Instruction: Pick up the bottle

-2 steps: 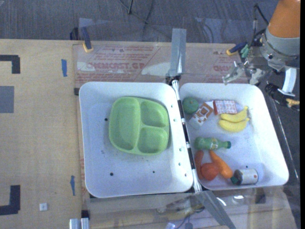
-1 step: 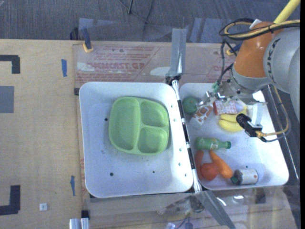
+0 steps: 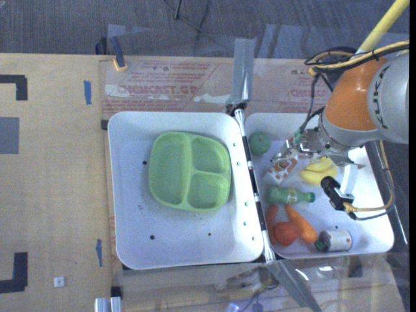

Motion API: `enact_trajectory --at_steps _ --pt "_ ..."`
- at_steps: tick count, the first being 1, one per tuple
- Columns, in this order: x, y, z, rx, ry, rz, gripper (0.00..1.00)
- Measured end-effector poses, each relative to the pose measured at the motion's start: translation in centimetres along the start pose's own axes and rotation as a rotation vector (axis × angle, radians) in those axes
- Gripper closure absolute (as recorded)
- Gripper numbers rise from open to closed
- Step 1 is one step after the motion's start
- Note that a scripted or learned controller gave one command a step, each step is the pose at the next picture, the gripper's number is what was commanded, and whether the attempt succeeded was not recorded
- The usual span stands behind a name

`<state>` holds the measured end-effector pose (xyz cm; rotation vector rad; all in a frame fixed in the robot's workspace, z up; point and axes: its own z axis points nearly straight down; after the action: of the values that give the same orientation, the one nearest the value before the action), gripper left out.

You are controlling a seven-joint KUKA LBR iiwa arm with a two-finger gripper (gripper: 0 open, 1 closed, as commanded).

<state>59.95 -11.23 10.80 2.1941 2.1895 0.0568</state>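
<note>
1. The bottle point(image 3: 290, 195), green with a white cap at its right end, lies on its side in the middle of the right bin point(image 3: 383, 229).
2. The jaws point(image 3: 290, 149) hang over the upper part of that bin, above and apart from the bottle; whether they are released or clenched cannot be told, because the grey wrist covers most of them.
3. Just below the jaws sits a small white carton point(image 3: 284, 168) with orange print, between them and the bottle.
4. A yellow banana point(image 3: 318, 171) lies to the right of the carton, partly under the arm.
5. A green apple point(image 3: 259, 142) rests in the bin's upper left corner.
6. Below the bottle lie an orange carrot point(image 3: 301, 223) and a red tomato point(image 3: 283, 233), touching each other.
7. A small tin can point(image 3: 335, 240) lies on its side near the bin's lower right edge.
8. The left bin point(image 3: 130, 233) holds a green divided plate point(image 3: 190, 171).
9. Both bins stand on the tan surface point(image 3: 52, 174).
</note>
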Motion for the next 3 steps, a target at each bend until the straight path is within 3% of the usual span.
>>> enact_trajectory --at_steps 1,2,3 --pt "1.4 -4.5 -0.2 -0.004 -0.005 0.05 0.0" --pt "-3.9 -7.2 -0.2 0.004 0.001 0.189 0.0" --pt "1.0 -10.3 -0.4 -0.009 -0.013 0.121 0.0"
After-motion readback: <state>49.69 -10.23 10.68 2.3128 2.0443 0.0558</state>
